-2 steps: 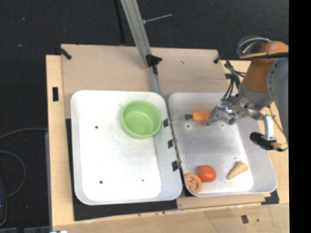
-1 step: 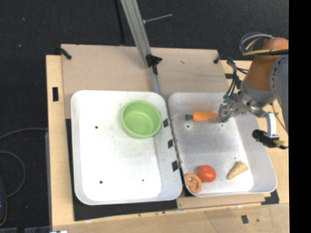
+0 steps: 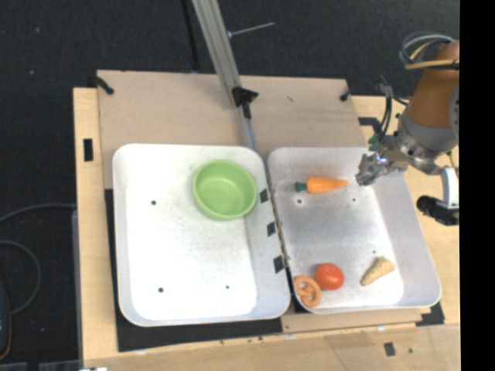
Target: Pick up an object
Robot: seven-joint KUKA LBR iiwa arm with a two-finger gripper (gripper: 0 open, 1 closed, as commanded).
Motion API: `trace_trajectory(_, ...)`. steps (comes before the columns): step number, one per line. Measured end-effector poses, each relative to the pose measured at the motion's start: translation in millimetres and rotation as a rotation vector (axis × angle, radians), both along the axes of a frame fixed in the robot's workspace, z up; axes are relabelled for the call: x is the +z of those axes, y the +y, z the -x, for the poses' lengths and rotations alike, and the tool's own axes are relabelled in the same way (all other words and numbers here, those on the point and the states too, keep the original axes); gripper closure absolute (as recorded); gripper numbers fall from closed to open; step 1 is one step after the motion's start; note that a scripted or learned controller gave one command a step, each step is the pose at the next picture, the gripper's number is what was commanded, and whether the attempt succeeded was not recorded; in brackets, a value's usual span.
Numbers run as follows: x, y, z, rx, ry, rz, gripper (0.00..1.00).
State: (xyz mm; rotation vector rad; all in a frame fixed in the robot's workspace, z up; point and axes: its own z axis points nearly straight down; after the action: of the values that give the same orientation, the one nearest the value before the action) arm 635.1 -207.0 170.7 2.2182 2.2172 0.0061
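So far nothing is being lifted: the pincer [image 3: 368, 168] is hovering just beside the carrot's [image 3: 325, 185] tip in the right bin [image 3: 402, 230], whether spread or pressed together I cannot tell, and the carrot is lying flat, the grasp seemingly remaining ahead.

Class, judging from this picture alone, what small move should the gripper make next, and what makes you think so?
Probably a short shift toward the carrot and down. The gripper sits just beside its tip in the right bin, with nothing seen between its fingers.
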Motion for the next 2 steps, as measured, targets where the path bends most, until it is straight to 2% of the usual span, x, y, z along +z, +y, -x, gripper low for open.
trace_trajectory(2,103,-10,-3,0.004,-0.002,0.002,1.0)
